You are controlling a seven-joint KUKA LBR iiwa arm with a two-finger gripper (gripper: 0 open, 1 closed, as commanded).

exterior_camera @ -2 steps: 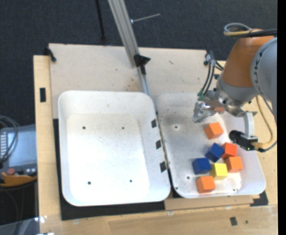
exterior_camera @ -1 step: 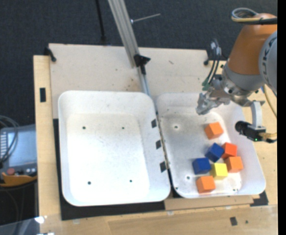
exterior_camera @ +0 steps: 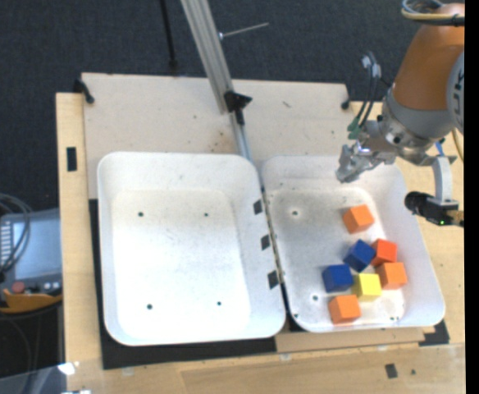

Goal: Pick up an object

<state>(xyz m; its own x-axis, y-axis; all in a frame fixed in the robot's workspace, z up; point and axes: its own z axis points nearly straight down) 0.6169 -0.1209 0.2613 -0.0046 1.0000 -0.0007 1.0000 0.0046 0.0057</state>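
Reading the scene from its left side, you see a monitor (exterior_camera: 26,253) with cables beside the desk (exterior_camera: 75,220), dark carpet (exterior_camera: 59,23) around it, and a slanted aluminium pole (exterior_camera: 211,48) coming down to the seam between the bins. On the desk, the left bin (exterior_camera: 182,245) has a scuffed, speckled white floor, and the right bin (exterior_camera: 305,236) shows the same grey wear. All the cubes lie in the right bin's near right part: one orange cube (exterior_camera: 358,217) stands a little apart, while a blue cube (exterior_camera: 360,254), a second blue cube (exterior_camera: 336,278), a yellow cube (exterior_camera: 368,285) and three more orange ones are packed touching each other. Your tool (exterior_camera: 353,167) hangs above the far edge of that bin, near the lone orange cube, carrying nothing that I can see; how wide it stands I cannot tell. I judge the main risk to be the crowding: a descent into the cluster may land on two cubes at once or push them aside. The sloped bin wall near the cubes could also foul the tool.
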